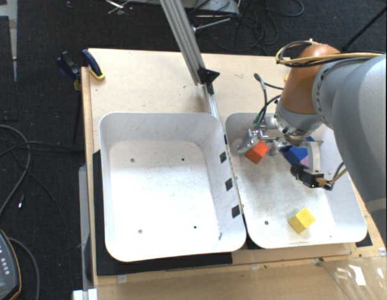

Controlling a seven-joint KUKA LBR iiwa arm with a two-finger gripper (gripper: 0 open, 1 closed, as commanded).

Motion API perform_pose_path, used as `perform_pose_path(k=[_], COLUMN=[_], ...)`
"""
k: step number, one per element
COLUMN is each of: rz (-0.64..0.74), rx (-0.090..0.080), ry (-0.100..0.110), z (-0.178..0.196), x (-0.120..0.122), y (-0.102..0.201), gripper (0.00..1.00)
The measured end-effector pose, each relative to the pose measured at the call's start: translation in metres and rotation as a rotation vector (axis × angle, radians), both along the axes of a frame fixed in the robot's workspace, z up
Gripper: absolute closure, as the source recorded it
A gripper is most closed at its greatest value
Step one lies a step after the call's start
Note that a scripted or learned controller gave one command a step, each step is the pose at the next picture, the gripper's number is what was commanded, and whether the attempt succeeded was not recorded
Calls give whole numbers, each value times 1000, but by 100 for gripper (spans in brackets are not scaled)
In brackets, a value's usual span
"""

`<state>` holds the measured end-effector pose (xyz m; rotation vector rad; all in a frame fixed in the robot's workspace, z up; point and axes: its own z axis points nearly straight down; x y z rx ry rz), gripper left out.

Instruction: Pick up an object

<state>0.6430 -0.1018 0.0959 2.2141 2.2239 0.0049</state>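
Pincer (258,144) stands closed on the orange block (257,152), which sits between its fingers over the right bin (343,227), near the wall shared with the left bin (118,186). Judged light, rigid, flat-sided: opposite faces suit the grip. Blue block (297,154) adjacent; yellow block (301,220) well apart.

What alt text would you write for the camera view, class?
A grey arm's gripper hangs over the right bin, an orange block at its tip. A yellow block lies nearer the front; the left bin sits beside it.
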Motion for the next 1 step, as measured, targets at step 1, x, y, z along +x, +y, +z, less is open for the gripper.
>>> perform_pose_path(k=[1], rz=[0], rx=[-1], ry=[3], z=[10], x=[-1], y=[-1], gripper=[100])
